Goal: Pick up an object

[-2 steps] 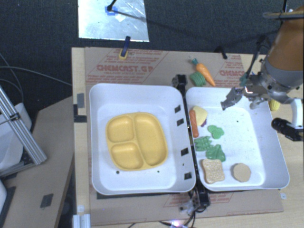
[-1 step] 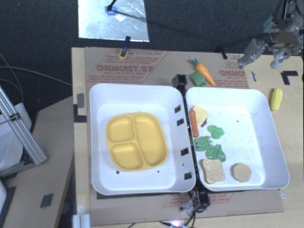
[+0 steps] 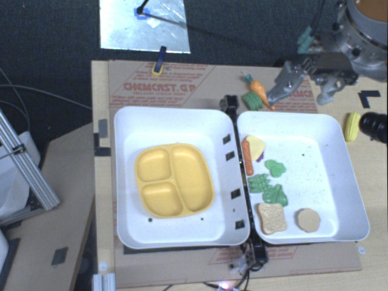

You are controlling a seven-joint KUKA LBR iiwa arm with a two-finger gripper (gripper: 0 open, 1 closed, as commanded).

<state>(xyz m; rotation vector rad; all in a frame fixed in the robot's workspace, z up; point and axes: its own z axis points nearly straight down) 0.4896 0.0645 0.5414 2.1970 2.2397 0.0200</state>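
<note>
My gripper (image 3: 276, 96) hangs over the cardboard just behind the right bin's (image 3: 339, 162) far left corner. A toy carrot (image 3: 259, 90), orange with a green top, sits right at the gripper's tip, and I cannot tell whether they touch. Along the bin's left side lie an orange sausage (image 3: 247, 156), a yellow wedge (image 3: 256, 145) and several green leafy pieces (image 3: 270, 182). Near the front are a slice of toast (image 3: 271, 217) and a round tan biscuit (image 3: 308, 220).
The left bin (image 3: 124, 162) holds a yellow divided plate (image 3: 174, 179). A blue and yellow clip (image 3: 159, 62) lies on the cardboard behind it, below a shiny metal sheet (image 3: 144, 16). Black clips (image 3: 229, 102) join the two bins along the middle.
</note>
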